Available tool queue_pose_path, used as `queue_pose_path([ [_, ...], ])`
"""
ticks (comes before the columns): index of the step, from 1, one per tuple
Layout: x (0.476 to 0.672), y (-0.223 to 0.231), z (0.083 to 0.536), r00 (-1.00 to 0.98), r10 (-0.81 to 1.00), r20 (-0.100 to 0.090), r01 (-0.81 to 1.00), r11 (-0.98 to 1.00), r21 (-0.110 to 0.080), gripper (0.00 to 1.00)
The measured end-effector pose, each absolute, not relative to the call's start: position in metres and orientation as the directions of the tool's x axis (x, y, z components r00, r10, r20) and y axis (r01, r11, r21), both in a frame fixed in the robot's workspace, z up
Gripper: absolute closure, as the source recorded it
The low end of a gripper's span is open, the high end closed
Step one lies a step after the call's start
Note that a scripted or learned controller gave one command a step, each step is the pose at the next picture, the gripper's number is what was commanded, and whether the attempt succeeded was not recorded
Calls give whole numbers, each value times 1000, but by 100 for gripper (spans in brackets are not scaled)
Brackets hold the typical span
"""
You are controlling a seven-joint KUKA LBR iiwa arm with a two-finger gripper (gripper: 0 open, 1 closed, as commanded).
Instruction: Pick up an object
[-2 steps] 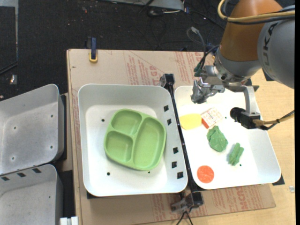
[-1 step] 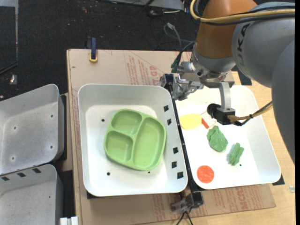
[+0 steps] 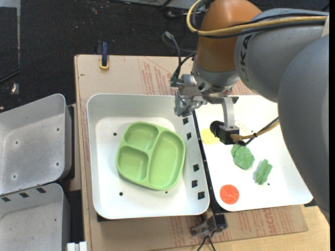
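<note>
My gripper (image 3: 182, 109) hangs over the back of the wall between the two bins, just past the far right corner of the green divided plate (image 3: 151, 155). That plate lies flat in the left bin (image 3: 104, 119). In the right bin (image 3: 293, 190) lie a yellow piece (image 3: 208, 136), partly hidden by a black part of the arm, a green leafy lump (image 3: 242, 157), a smaller green piece (image 3: 263, 171) and an orange-red disc (image 3: 229, 193). I see nothing held under the gripper.
The big grey arm with its orange band (image 3: 225, 33) covers the back right of the right bin. Two white lids or trays (image 3: 31, 140) lie left of the bench. A blue and yellow clamp (image 3: 104, 55) sits at the bench's back edge.
</note>
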State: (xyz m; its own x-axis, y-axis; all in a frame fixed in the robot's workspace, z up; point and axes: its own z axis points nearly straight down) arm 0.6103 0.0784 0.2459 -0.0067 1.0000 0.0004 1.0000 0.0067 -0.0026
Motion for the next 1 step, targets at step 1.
queue_pose_path([
  [1,611,76,247,-3,1000,0,1000,3,-1,0],
])
